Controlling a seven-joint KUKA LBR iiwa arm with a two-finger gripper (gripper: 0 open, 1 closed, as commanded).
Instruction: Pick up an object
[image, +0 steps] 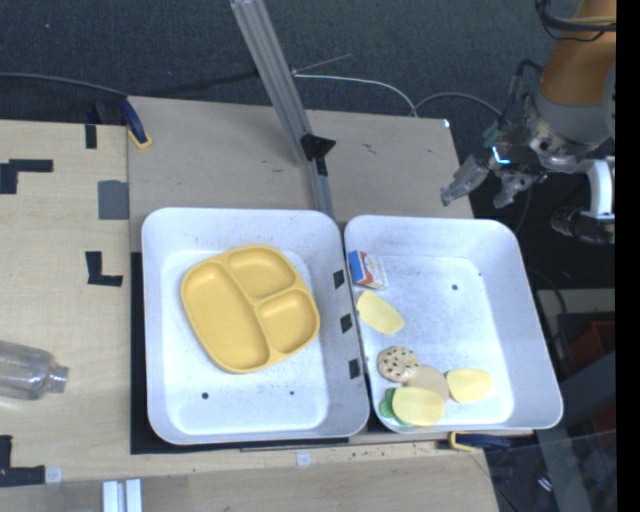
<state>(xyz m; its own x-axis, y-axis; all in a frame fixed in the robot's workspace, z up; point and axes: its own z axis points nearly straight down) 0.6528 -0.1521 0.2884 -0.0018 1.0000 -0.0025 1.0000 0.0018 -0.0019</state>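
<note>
Claw (483, 186) spread open, empty, above bench (400, 150)

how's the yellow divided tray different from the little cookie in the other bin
The yellow divided tray is big, taking up much of the left bin; the cookie is small, crowded among other pieces in the right bin. The tray is plain yellow with three compartments; the cookie is tan, round and dark-speckled. Both lie flat.
</note>
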